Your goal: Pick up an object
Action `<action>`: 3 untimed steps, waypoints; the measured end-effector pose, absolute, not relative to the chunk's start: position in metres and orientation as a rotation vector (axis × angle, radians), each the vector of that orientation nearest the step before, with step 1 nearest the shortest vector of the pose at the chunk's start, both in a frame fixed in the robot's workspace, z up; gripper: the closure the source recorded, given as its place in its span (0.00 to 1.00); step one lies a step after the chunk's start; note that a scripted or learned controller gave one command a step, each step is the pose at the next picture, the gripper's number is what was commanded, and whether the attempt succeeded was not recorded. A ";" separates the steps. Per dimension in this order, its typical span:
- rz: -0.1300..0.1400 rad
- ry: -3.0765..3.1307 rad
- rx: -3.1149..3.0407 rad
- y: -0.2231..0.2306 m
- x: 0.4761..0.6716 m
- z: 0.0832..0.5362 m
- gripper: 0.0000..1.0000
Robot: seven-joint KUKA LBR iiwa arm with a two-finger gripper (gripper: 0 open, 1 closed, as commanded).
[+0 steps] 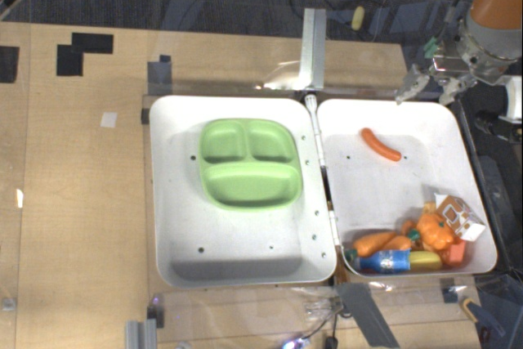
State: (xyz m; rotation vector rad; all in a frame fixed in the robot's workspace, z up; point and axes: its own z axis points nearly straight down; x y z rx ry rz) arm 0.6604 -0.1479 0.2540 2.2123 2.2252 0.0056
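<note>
Pale wood of the bench (73, 176) is seen around two shallow white bins, with dark floor at twelve o'clock. In the left bin (176, 241) a green divided plate (249, 162) is laid flat near the middle, apart from every wall. The right bin (359, 192) holds the loose objects: a small sausage (381, 145) lies alone toward its twelve o'clock side, well apart from the heap, so it is judged the easiest thing to be taken. The heap (421, 241) is crowded into the five o'clock corner, touching the walls: orange pieces, a blue can and a printed packet. The gripper (432, 86) hangs over the one o'clock rim of the right bin, its two fingers spread apart with nothing between them. No object is lifted yet; a descent toward the bin is probably needed.
</note>
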 end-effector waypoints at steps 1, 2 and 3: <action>0.006 2.216 2.221 -0.121 0.670 0.262 0.00; 0.008 1.870 2.518 -0.113 0.670 0.350 0.00; 0.005 2.110 2.325 -0.112 0.670 0.180 0.00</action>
